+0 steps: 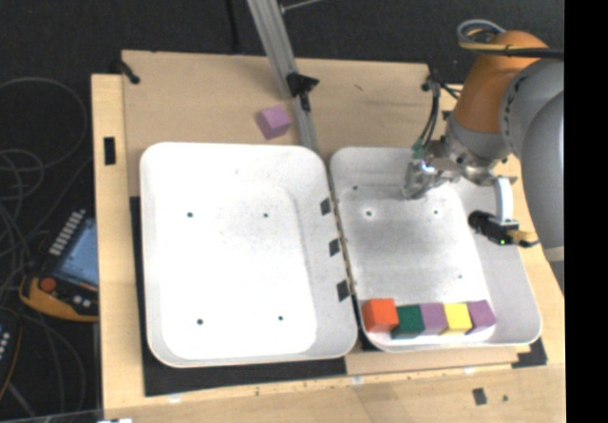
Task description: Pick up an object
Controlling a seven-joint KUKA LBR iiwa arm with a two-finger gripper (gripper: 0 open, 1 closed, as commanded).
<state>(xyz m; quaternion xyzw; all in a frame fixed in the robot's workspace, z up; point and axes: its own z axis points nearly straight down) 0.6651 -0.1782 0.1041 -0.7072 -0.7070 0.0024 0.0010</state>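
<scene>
- Bench [190,88]: pale wooden board on a dark floor, bearing two shallow white bins side by side; cables and a handheld pendant [66,269] lie on the floor far to the gripper's left in the camera view.
- Row of blocks, nearest the camera, along the near wall of the right bin [503,259], well below the gripper and apart from it: orange block [381,314], green block [409,319], purple block [433,317], yellow block [459,317], second purple block [481,313]. All touch their neighbours.
- Left bin [228,250]: to the gripper's left, across the divide between the bins.
- Gripper [421,180]: hangs over the far part of the right bin, under the grey arm [532,126] with its orange band. Whether its fingers are spread or pressed together I cannot tell; nothing can be seen between them.
- Stray purple block [274,122]: on bare bench beyond the left bin, up and left of the gripper, near a slanting metal pole [271,31].
- Step in hand, by judgement: approach only; no object is yet picked up.
- Next move, by judgement: travel toward the near wall and descend on one block; the tight row leaves little room for the fingers, so an end block looks easiest.
- Writing, brands, labels: none readable.
</scene>
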